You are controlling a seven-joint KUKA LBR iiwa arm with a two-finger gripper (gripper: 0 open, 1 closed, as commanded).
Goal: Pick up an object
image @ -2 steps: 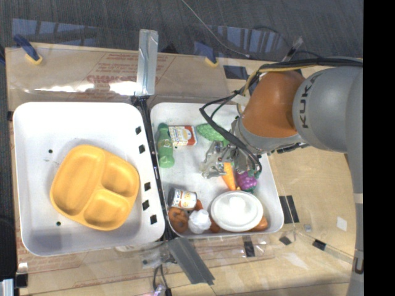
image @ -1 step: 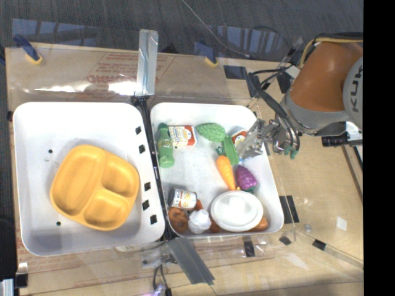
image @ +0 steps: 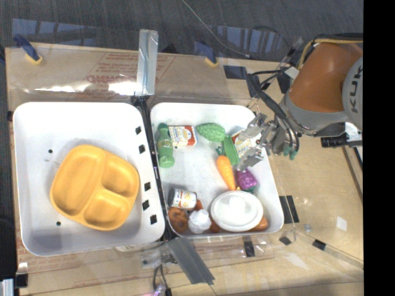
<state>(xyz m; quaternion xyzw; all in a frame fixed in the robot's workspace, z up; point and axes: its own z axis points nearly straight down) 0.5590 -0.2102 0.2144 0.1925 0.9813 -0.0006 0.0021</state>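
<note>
While the grey arm with the orange band (image: 324, 82) reaches in over the right white bin (image: 185, 113), its metal end effector (image: 254, 142) sits low at the bin's right side, just above a small carton (image: 242, 144), an orange plastic carrot (image: 226, 171) and a purple toy (image: 246, 179); how far open it is, or whether it has hold of anything, cannot be told. Elsewhere in that bin lie a green bottle (image: 165, 145), a white lidded bowl (image: 236, 211) and a small can (image: 183, 198). The left white bin (image: 31, 122) carries a yellow divided plate (image: 94, 186).
</note>
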